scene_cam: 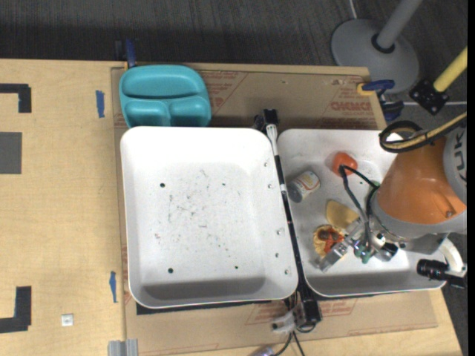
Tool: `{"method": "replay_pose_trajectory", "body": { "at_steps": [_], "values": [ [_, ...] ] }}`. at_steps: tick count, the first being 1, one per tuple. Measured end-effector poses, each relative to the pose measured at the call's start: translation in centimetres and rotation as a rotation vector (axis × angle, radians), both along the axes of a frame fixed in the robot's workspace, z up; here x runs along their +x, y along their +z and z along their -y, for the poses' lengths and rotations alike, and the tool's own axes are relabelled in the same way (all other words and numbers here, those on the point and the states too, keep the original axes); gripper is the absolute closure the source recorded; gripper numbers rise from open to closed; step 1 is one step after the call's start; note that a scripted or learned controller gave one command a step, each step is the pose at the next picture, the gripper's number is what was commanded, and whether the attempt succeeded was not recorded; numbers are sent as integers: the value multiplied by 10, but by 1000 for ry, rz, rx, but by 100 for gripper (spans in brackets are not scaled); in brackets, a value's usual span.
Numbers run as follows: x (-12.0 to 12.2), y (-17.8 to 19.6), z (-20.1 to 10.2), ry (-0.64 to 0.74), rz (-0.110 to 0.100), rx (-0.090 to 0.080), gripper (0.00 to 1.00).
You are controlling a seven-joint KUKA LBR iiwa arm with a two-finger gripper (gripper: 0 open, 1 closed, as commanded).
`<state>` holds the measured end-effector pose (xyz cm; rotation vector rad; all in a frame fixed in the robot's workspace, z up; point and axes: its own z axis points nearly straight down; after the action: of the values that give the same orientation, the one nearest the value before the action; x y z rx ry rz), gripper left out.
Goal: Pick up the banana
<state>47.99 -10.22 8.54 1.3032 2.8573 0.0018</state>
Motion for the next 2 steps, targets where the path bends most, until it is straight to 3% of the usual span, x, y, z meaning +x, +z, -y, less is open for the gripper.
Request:
{"method": "replay_pose_trajectory", "body": {
  "at_steps": [1,2],
  "values": [
    [103,100,-40,4,3,-1,0],
    [81,101,-84,457,-1,0,0]
  ]
}}
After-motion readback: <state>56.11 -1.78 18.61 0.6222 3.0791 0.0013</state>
